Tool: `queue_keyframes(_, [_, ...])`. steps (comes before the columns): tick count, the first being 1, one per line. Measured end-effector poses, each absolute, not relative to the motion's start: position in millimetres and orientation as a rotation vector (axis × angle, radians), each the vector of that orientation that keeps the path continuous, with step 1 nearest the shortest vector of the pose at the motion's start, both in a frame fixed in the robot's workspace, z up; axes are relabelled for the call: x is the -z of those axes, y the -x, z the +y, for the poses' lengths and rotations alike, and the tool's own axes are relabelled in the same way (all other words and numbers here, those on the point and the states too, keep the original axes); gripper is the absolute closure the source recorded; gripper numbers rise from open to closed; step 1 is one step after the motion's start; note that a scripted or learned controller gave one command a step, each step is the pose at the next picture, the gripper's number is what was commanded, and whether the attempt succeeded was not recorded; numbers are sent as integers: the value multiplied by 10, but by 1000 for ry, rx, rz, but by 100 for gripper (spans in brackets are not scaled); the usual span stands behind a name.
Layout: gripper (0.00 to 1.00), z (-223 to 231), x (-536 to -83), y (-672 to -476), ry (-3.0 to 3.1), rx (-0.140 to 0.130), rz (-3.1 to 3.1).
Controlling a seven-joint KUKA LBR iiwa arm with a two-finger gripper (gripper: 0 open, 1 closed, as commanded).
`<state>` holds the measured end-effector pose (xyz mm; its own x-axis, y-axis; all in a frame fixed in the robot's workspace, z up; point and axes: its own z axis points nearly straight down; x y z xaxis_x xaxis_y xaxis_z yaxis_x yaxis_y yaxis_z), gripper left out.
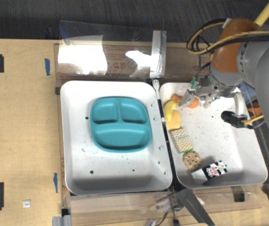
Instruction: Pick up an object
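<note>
My gripper (198,98) is low over the back left of the right bin (233,147), hanging from the grey arm with its orange band. A small orange object (192,103) sits right at its tip, partly hidden by it. Just left of that lie a yellow banana-shaped toy (172,116) and a little orange piece (176,98). Further forward along the bin's left side are a patterned waffle-like square (181,140), a round speckled cookie (191,160) and a black-and-white box (214,170).
The left bin (73,126) holds a teal divided plate (120,124). A ridge (162,126) divides the two bins. Black cables and a black fitting (233,118) hang off the arm over the right bin's back right.
</note>
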<state>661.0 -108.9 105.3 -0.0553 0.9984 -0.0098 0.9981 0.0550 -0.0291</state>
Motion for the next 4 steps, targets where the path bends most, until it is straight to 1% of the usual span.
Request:
queue_keyframes(1, [100,-1097,-1127,-6596,2147,-51,-2268])
queue_keyframes(2, [0,-1092,-1145,-6614,2150,-45,-2272])
queue_keyframes(3, [0,-1305,-853,-6647,2330,-14,-2082])
queue_keyframes(4, [0,-1144,-850,-6620,2477,-32,-1917])
